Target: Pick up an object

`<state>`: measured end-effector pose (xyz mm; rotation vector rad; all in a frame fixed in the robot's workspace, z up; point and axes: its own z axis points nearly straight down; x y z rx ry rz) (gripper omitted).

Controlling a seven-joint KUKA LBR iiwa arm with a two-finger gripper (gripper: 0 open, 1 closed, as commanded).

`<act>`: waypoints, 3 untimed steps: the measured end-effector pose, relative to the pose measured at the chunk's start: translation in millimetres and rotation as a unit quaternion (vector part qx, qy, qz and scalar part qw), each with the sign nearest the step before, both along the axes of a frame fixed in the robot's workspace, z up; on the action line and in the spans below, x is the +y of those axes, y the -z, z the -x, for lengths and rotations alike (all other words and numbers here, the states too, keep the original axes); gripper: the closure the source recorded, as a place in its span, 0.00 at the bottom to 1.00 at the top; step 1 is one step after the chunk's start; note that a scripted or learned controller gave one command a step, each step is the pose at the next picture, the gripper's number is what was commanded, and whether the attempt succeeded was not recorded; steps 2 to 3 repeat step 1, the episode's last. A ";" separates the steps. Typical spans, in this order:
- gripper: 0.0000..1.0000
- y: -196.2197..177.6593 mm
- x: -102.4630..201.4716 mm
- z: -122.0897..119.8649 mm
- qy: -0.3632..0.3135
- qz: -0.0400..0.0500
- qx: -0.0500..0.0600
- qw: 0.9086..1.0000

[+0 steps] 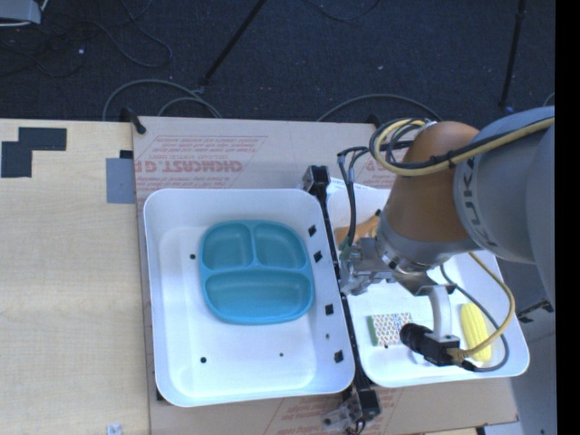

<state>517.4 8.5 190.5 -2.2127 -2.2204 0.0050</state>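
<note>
Two white bins sit side by side, and the end effector (pixel 362 275), its state impossible to tell, hangs over the right bin (pixel 512 356), behind the yellow corn (pixel 475 332) and patterned packet (pixel 390 328).

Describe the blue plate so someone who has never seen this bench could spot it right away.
Start at the two white bins and take the left bin, away from the arm. The blue plate lies flat near its middle. It is a rounded turquoise tray split into three compartments, unlike the yellow corn in the right bin.
</note>
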 end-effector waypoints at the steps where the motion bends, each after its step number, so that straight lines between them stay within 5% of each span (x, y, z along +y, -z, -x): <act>1: 1.00 3.9 53.0 1.9 0.000 0.000 0.000 1.000; 3: 1.00 3.9 53.0 1.9 0.000 0.000 0.000 1.000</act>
